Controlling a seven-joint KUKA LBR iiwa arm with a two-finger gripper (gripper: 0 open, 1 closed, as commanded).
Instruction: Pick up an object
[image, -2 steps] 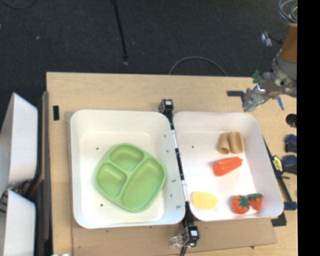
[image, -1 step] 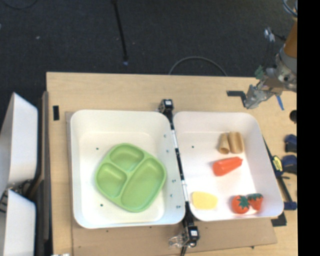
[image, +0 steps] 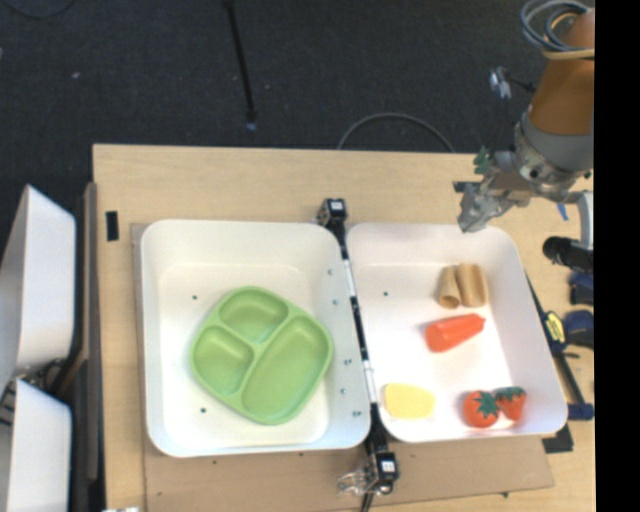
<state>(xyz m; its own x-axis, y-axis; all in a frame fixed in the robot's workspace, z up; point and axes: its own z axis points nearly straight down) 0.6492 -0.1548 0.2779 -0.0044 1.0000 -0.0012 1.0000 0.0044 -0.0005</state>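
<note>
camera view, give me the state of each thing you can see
gripper: above the right bin's far rim, holding nothing
green tray: flat in left bin, nothing in its compartments
tan rolls: lying in right bin
carrot: lying flat
yellow piece: lying flat
tomatoes: resting together

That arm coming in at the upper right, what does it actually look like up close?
It is a thick rounded limb with an orange band around it above a grey wrist. Thin looping cables curl at its top. At its tip sits a small grey metal pincer, blocky and angular, far narrower than the limb.
</note>
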